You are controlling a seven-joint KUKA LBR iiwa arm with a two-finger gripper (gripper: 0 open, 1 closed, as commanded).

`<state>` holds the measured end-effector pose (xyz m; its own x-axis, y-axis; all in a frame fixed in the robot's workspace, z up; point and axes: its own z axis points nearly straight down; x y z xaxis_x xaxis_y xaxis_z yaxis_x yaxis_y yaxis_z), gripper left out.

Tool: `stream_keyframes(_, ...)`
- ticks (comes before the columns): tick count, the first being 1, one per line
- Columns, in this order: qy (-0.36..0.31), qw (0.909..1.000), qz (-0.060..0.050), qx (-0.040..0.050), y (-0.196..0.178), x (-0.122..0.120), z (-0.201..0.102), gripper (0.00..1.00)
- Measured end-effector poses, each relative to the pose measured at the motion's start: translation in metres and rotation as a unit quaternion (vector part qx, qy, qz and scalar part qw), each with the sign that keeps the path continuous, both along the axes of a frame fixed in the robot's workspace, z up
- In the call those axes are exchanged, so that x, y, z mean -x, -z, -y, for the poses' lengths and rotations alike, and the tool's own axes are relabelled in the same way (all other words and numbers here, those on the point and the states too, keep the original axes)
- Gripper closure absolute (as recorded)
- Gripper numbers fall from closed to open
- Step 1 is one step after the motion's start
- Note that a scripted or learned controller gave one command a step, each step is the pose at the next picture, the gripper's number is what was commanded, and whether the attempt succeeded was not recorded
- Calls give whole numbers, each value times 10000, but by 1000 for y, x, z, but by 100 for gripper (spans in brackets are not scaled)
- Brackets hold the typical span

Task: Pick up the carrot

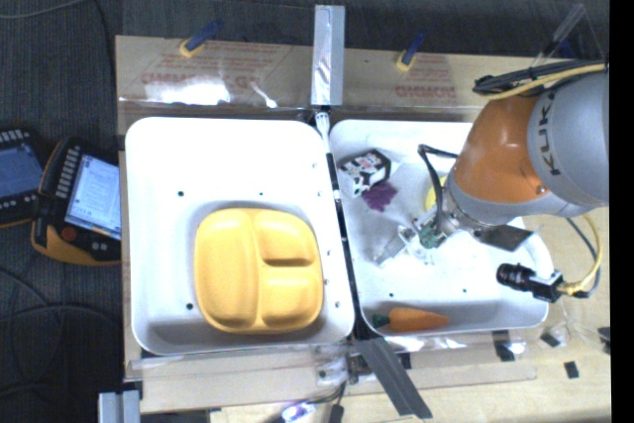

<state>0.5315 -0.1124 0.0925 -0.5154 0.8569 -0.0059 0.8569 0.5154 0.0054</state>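
Observation:
The carrot [416, 318] is orange with a small green end and lies flat along the near wall of the right bin [466, 136]. My gripper [408, 241] hangs over the middle of that bin, pointing down and to the left. It sits well above and behind the carrot, apart from it by a clear stretch of white floor. The grey and orange arm [520, 163] covers the bin's right part.
A black-and-white toy [363, 168] and a purple piece [378, 197] lie at the back left of the right bin. A yellow item [432, 197] peeks out beside the arm. The left bin [158, 163] holds a yellow divided tray [260, 267]. A teach pendant [79, 203] lies off the bench's left.

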Motion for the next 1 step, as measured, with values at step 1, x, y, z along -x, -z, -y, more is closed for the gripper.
stream_keyframes(1,-1488,9889,-22,16,3,-125,4,0)
